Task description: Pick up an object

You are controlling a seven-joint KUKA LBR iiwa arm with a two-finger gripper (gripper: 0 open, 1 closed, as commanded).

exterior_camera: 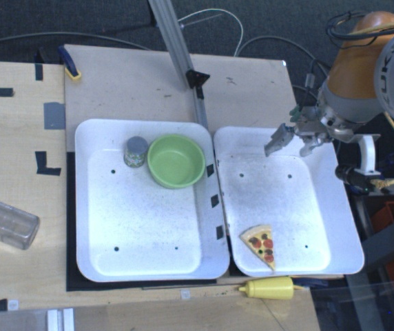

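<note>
Bench: two shallow white plastic bins [335, 205].
Gripper [290, 145]: fingers apart, empty.
Risk: flat toy pizza slice [260, 243] may slip the fingers.

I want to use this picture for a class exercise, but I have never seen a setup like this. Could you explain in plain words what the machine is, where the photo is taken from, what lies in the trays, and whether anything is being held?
The photo comes from one fixed camera above a bench, looking down at a slant. The machine is a robot arm, grey with an orange band, reaching in from the right. At its end is a gripper, a two-finger claw for picking things up. It hovers over the far edge of the right bin, its fingers spread, with nothing between them.

Two shallow white bins sit side by side. The left bin holds a green bowl and, just beside it, a small grey can. The right bin holds a toy pizza slice near its front edge.

Outside the bins, a yellow bottle lies at the bench's front edge and a clear plastic container lies to the left.
</note>
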